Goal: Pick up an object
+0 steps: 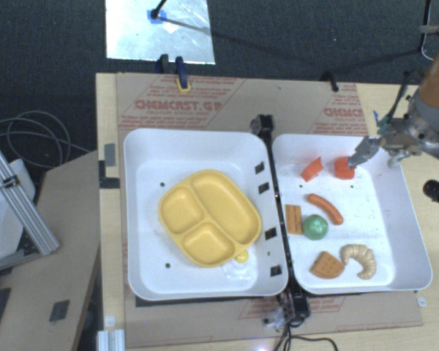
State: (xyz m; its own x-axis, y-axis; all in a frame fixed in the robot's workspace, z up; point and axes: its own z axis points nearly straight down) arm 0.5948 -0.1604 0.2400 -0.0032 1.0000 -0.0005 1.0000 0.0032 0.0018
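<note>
Bins sit side by side on the tabletop point(110, 196), two shallow white ones sharing a middle wall. The left bin point(143, 159) carries a yellow divided plate point(208, 216) with three compartments, lying a little toward the near side; a small yellow bit peeks from under its near-right edge.

The right bin point(406, 218) holds the loose pieces. At the far end, an orange-red wedge point(312, 169) lies just left of a small red-orange block point(343, 168). Below them an orange sausage point(325, 208) runs at a slant. Nearer the middle wall, a tan waffle-like square point(293, 219) touches a green ball point(315, 227). At the near end lie an orange ridged chip point(327, 265) and, just to its right, a pale curved croissant point(360, 259).

The arm comes in from the right, its grey wrist over the far-right corner of the right bin. The pincer point(362, 154) points down and leftward, its tip right beside the red-orange block — close enough that it appears to touch the block's right side. Whether its fingers are spread or closed I cannot tell, and nothing is visibly held between them.

Brown cardboard with red lettering point(177, 104) lies under both bins, and a shiny foil sheet point(159, 20) rests on the dark floor beyond.
</note>
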